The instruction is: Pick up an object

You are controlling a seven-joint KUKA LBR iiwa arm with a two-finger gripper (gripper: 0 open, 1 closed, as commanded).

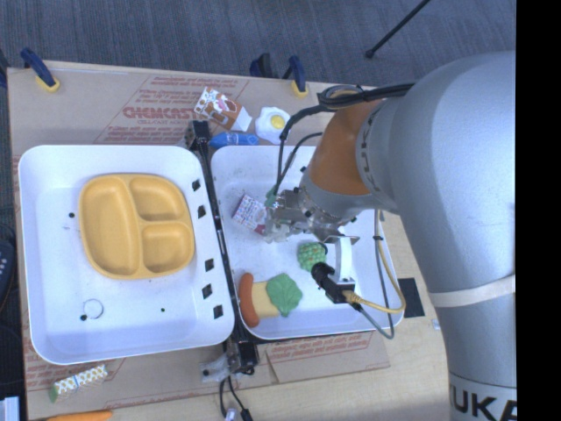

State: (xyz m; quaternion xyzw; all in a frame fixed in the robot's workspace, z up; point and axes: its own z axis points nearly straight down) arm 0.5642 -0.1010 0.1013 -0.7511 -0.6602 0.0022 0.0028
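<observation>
The arm (421, 165) hangs over the right bin (230, 169). Well left of the gripper (282, 220) lies a yellow tray (136, 224); just below it a green object (309, 255); touching its left side, a small packet (248, 210). Its grip I cannot tell.

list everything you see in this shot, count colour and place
bins: 2, white, side by side on the bench
divided tray: 1, yellow, in the left bin
small packet: 1, white and red, right bin, left of the gripper
bumpy green piece: 1, green, right bin, just below the gripper
leafy green piece: 1, green, right bin, near front wall
hot dog toy: 1, orange and tan, right bin, front left corner
clamps: 3, blue, back edge of the bench
arm: 1, grey with orange band, from the right
gripper: 1, metal, low in the right bin
</observation>
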